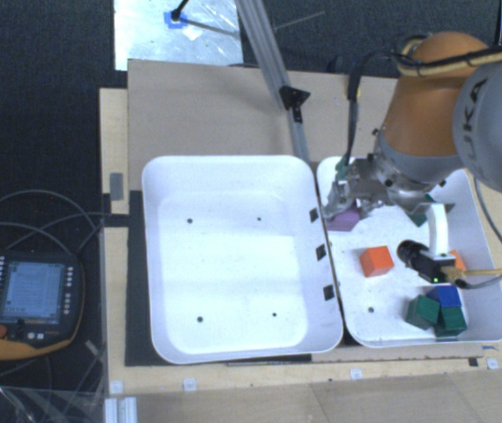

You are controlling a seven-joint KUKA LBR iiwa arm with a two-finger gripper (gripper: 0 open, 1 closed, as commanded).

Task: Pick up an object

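Observation:
My gripper [346, 199] hangs low over the far left corner of the right bin [392, 331], close to the wall shared with the left bin. A purple block [346, 221] lies directly under its tip, partly hidden by it. The view does not settle whether the block is touched or gripped. An orange cube [376, 261] sits on the bin floor a little nearer the front. In the front right corner are a blue block [447, 295] and two green blocks [424, 311].
The left bin [225, 263] stands alongside, its right wall just left of the gripper. A small teal piece [419, 221] peeks out beneath the wrist. A slanted metal pole [269, 51] rises behind the bins. A teach pendant [26, 302] lies off the bench at left.

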